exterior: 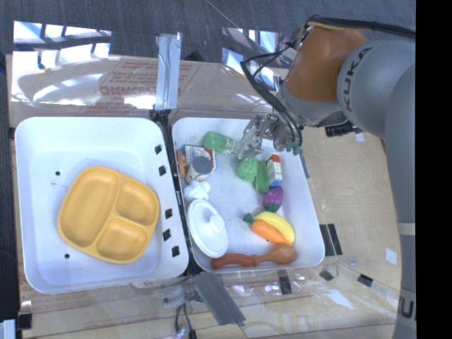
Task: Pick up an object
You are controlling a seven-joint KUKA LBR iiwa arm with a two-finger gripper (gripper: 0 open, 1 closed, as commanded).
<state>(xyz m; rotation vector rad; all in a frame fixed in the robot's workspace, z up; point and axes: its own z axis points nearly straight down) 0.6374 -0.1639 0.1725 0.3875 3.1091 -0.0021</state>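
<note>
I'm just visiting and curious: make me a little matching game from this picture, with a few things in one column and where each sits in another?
Things:
1. yellow divided tray
2. banana
3. white lid
4. brown sausage

Places:
A. right bin, along its near edge
B. left bin
C. right bin, by the wall between the bins
D. right bin, on the orange carrot

Pairs: 1-B, 2-D, 3-C, 4-A
</note>
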